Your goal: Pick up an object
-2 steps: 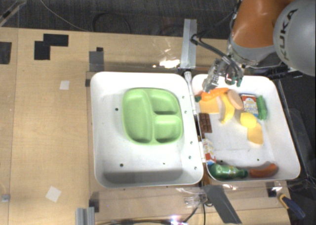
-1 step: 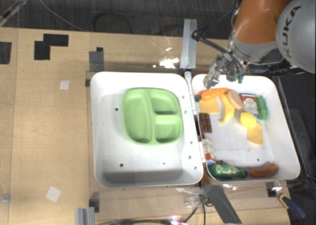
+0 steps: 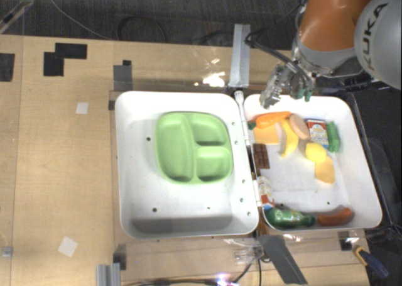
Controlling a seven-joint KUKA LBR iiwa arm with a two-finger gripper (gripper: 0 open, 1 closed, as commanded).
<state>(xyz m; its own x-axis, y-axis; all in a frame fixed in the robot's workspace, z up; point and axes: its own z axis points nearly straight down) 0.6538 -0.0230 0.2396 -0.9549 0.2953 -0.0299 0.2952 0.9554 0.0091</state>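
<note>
Near rim of right bin (image 3: pixel 370 209): green bottle (image 3: pixel 287 217) lying beside red sausage (image 3: pixel 333 217). Further in: yellow lemon (image 3: pixel 316 151), cheese wedge (image 3: pixel 325 171), banana (image 3: pixel 289 143), brown bar (image 3: pixel 262 156) by divider. Then carrot (image 3: pixel 271 118), green-ended packet (image 3: pixel 320 132), all just below gripper. Left bin (image 3: pixel 129 153): green divided tray (image 3: pixel 191 146) at centre. Gripper (image 3: pixel 276 92) at far rim of right bin, above carrot, apart from it; fingers blurred, opening impossible to judge, nothing seen held.
</note>
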